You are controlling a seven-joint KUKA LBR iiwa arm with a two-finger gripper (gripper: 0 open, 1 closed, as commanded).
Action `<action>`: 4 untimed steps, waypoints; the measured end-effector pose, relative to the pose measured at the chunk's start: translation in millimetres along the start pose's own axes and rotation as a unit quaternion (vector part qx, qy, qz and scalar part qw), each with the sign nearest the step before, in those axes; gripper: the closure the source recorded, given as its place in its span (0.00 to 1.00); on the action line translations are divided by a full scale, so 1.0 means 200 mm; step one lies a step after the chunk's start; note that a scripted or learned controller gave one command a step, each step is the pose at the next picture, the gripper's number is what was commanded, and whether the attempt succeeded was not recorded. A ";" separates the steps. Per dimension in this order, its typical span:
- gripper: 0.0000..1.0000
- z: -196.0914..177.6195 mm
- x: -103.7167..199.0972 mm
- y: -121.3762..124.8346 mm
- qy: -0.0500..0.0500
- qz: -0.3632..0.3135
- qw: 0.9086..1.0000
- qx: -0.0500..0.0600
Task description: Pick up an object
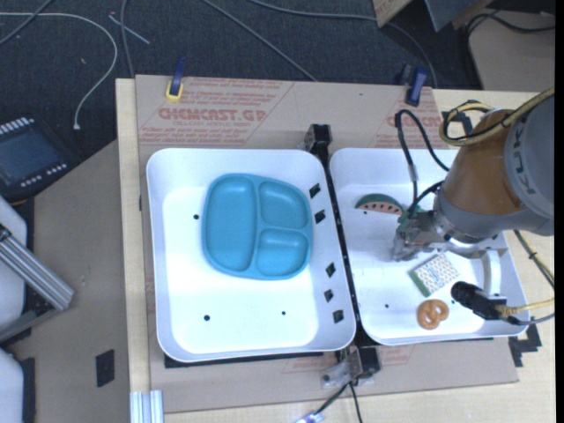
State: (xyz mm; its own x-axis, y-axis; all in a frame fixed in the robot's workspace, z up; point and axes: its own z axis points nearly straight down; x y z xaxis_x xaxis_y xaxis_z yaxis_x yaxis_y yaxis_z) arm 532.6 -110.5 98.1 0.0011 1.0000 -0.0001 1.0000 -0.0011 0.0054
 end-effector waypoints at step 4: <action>1.00 -0.84 0.23 0.02 0.002 -0.003 1.000 0.004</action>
State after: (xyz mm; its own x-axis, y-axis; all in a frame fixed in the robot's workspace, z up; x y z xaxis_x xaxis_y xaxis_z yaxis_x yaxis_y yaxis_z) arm 535.1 -63.9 265.8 -0.0054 1.0000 0.0031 1.0000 0.0054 -0.0016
